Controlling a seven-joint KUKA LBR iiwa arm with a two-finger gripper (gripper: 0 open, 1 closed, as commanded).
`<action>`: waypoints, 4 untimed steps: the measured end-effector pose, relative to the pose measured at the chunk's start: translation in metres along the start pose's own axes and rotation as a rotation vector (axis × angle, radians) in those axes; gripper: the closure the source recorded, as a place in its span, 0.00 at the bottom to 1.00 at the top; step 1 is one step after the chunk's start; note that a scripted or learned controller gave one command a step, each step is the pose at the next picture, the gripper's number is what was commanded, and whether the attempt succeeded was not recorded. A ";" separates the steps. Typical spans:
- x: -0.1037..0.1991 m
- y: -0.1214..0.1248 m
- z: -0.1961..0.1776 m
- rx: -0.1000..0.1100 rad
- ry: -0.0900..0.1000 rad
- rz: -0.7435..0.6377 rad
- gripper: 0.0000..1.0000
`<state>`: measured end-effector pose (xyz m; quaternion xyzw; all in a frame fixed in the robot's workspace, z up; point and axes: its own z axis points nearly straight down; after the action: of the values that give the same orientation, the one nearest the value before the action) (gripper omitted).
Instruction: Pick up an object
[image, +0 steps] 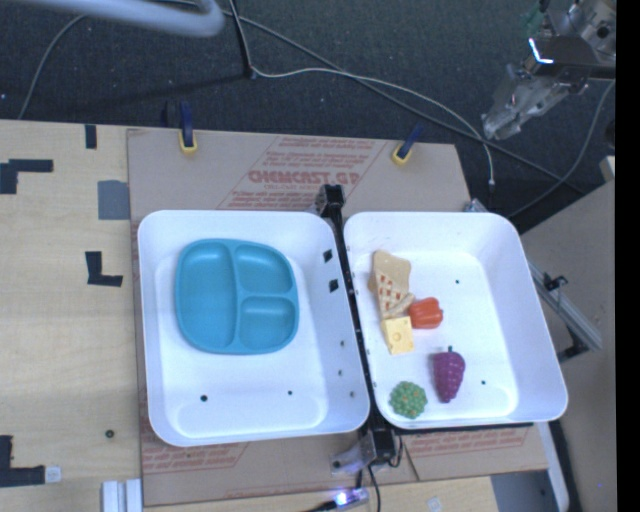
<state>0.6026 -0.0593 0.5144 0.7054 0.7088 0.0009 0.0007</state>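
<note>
My pincer (512, 110) hangs well clear of both bins, up beyond the far right corner of the right bin (500, 300); at this blur I cannot tell how it is set. Every candidate lies below and to its left, clustered in that bin's near-left part. I count five toy foods: one waffle-like wedge (392, 280), one red pepper (426, 313), one yellow cheese block (398, 336), one purple grape bunch (448, 374) and one green broccoli head (407, 399). All look light, rigid plastic, likely slick. I judge the grapes the best pick, standing apart from the others, taken across the narrow waist. Farther left, the left bin (160, 400) carries one blue divided plate (238, 297). Two bins sit on the tabletop (60, 330).
</note>
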 end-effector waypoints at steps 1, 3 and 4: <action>0.018 -0.020 0.131 0.018 0.001 0.004 1.00; 0.028 0.054 -0.031 0.001 -0.003 0.001 1.00; 0.074 0.044 0.170 0.021 0.000 0.002 1.00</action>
<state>0.6464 0.0150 0.3448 0.7061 0.7081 -0.0065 -0.0067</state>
